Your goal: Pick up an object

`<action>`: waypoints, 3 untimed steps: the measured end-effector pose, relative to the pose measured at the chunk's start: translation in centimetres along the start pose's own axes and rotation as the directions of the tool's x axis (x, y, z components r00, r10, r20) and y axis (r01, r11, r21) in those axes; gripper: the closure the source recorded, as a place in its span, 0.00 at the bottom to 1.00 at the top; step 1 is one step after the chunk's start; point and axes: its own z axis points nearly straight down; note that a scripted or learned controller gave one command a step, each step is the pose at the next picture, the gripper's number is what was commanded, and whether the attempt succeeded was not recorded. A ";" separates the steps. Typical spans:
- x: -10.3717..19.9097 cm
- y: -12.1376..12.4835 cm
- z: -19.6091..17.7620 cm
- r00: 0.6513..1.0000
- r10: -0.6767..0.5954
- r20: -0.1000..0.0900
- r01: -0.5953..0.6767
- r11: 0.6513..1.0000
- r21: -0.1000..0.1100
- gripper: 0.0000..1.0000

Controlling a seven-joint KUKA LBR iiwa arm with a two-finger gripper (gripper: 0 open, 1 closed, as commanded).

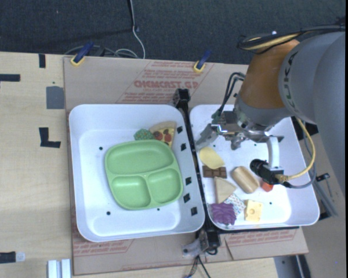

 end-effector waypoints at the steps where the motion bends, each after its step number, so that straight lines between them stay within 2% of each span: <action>1: -5.5 3.4 5.3 1.000 0.001 0.002 -0.001 1.000 -0.004 0.00; 2: 2.4 4.0 -0.4 1.000 -0.010 -0.003 0.010 1.000 -0.009 0.00; 3: -0.7 0.6 0.0 1.000 0.001 0.001 -0.001 1.000 -0.001 0.00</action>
